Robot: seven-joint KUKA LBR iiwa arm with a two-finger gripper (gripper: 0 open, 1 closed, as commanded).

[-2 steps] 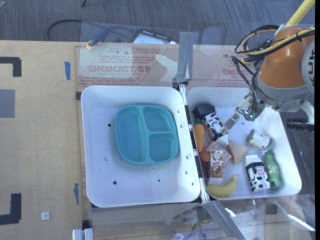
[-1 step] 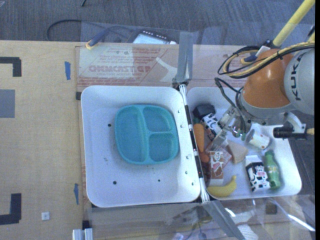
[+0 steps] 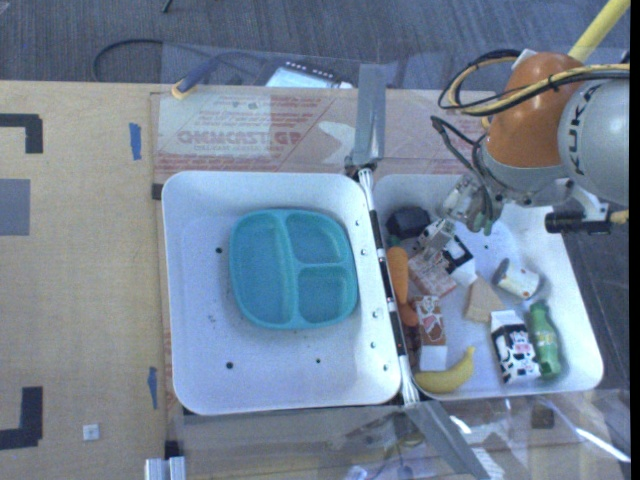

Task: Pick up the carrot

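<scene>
The carrot (image 3: 400, 280) is a long orange piece lying along the left wall of the right bin (image 3: 585, 313), pointing toward the front. My gripper (image 3: 436, 244) hangs over the bin's back-left part, just right of the carrot's upper end, its fingers pointing down-left among small packets. The grey arm with its orange band (image 3: 530, 108) reaches in from the upper right. Nothing shows between the fingers.
The left bin (image 3: 190, 288) holds a teal divided plate (image 3: 295, 268). In the right bin lie a banana (image 3: 447, 372), a green bottle (image 3: 543, 340), a black-and-white carton (image 3: 514, 354), a tan block (image 3: 482, 301), a black object (image 3: 406, 220) and small packets (image 3: 433, 320).
</scene>
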